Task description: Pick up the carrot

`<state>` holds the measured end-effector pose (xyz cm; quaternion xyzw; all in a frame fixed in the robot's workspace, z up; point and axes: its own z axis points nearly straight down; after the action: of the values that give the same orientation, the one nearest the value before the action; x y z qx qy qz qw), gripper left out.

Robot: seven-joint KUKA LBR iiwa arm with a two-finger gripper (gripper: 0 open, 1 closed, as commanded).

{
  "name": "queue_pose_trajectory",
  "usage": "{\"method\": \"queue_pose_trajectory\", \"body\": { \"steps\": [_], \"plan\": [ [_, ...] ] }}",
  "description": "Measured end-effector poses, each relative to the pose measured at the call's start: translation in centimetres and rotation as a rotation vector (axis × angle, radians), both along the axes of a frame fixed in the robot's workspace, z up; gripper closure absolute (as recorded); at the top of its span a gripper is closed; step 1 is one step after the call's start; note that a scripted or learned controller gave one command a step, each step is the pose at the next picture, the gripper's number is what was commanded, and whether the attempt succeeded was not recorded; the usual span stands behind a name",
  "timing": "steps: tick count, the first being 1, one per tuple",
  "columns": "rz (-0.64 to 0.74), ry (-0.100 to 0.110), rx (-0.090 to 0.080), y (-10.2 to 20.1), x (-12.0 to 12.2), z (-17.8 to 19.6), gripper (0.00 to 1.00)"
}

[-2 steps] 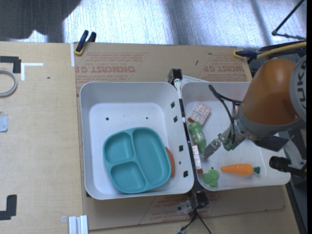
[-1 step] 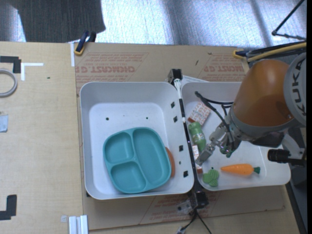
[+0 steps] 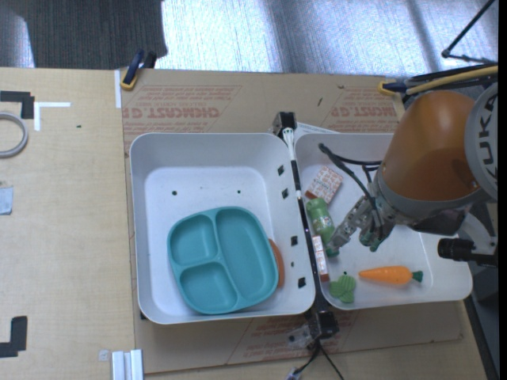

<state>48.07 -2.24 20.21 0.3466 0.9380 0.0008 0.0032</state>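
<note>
Overhead slanted view of a bench w/ two shallow white bins side by side. Right bin (image 3: 444,291) holds the carrot (image 3: 386,275): orange body, small green top, lying flat near the bin's front wall. The grey arm w/ orange band reaches in from the right, and its gripper (image 3: 358,229) hangs over the same bin.

Key relation: carrot sits just below and slightly right of the fingertips in this view, i.e. toward the bin's front edge, near but apart, not touching. Its long axis runs roughly left-right across the view, green top pointing right, away from the fingers.

Whether the fingers are spread or closed can't be made out; the metal parts blur together. Nothing appears caught between them.

Beside the fingers, on their left: a green bottle (image 3: 321,222) and a red-white packet (image 3: 324,183). A small green item (image 3: 343,288) lies left of the carrot's blunt end. Left bin (image 3: 150,212) holds a teal divided plate (image 3: 223,258).
</note>
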Motion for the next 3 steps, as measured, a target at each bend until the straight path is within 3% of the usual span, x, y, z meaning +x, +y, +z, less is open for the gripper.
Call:
{"method": "queue_pose_trajectory", "body": {
  "steps": [1, 2, 3],
  "plan": [
    [0.0, 0.0, 0.0, 0.0, 0.0, 0.0, 0.0],
    [0.0, 0.0, 0.0, 0.0, 0.0, 0.0, 0.0],
    [0.386, 0.005, -0.001, 0.3, 0.33, -0.99, 0.0]
  ]
}}
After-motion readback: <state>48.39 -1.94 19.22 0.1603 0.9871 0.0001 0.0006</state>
